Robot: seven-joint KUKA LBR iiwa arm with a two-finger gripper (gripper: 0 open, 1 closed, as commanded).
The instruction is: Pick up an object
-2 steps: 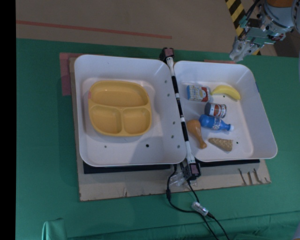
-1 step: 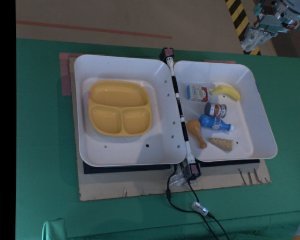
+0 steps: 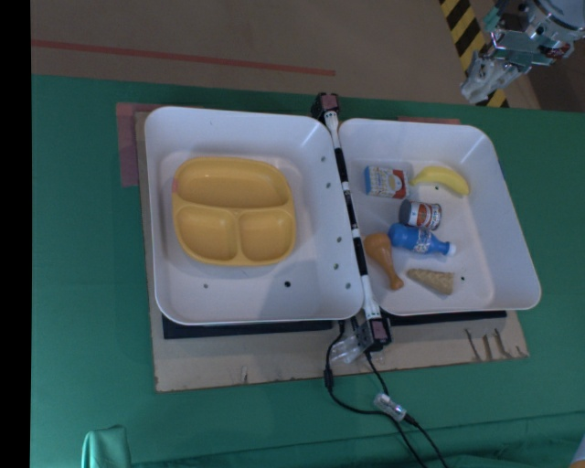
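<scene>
- At the far right corner, above the green cloth-covered surface, the grey arm's jaws hang well apart from both bins; whether they are open or shut, I cannot tell.
- The step is approach: nothing is picked yet.
- Candidates lie in the right white bin: a yellow banana, a blue plastic bottle, a small can, a brown drumstick.
- Next, the arm must descend over one item.
- The left white bin holds a yellow divided tray; brown floor with hazard stripes lies beyond.

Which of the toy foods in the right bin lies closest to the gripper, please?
The yellow banana, at the bin's far right side, nearest the gripper.
</scene>
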